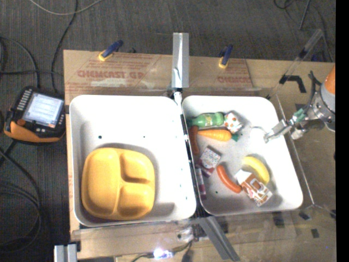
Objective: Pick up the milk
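Yellow plate (pixel 117 182), smooth plastic w/ three compartments and rounded corners, fills the 6 o'clock half of the left bin (pixel 76 119). That bin's 12 o'clock half is bare white floor.

Right bin (pixel 272 105) is more crowded. At 5 o'clock an orange-and-white box (pixel 256 190) lies tilted near the front wall, touching a curved yellow banana (pixel 257 168). A red sausage (pixel 229 179) lies just beside them toward 6. Near centre sits a small pinkish packet (pixel 210 157). There is open floor along the 3–4 o'clock wall and in the 7 o'clock corner.

Gripper (pixel 268 137) hangs at approx 2–3 o'clock over the right bin, reaching in across the right wall. Whether it's spread or closed can't be told at this res, and nothing is seen in it.

Milk (pixel 233 122), probably the small white carton w/ red marks, lies at 12 o'clock, well apart from the gripper. It touches the tip of an orange carrot (pixel 214 135) and sits just beside a glossy green bottle (pixel 207 119) lying on its side.

Two blue-and-yellow clamps (pixel 110 49) pin brown cardboard (pixel 125 72) beyond the bins.
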Controlling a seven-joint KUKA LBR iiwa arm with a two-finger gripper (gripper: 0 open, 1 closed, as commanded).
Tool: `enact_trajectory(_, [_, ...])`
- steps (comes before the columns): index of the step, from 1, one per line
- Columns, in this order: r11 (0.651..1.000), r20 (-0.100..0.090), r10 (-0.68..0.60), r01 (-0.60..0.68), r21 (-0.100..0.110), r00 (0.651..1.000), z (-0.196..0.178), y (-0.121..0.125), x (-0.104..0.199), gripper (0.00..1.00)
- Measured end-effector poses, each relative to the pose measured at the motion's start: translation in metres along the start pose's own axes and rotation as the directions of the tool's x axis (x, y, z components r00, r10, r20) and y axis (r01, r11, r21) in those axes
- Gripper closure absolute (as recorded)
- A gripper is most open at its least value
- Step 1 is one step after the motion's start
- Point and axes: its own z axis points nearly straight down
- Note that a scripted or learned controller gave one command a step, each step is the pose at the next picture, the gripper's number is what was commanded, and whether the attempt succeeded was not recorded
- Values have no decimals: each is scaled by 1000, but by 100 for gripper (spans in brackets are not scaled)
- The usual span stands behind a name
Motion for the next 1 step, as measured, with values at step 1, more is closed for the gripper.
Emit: enact_trajectory(1, [993, -5, -115, 115, -5, 993, 136, -45, 12, 0])
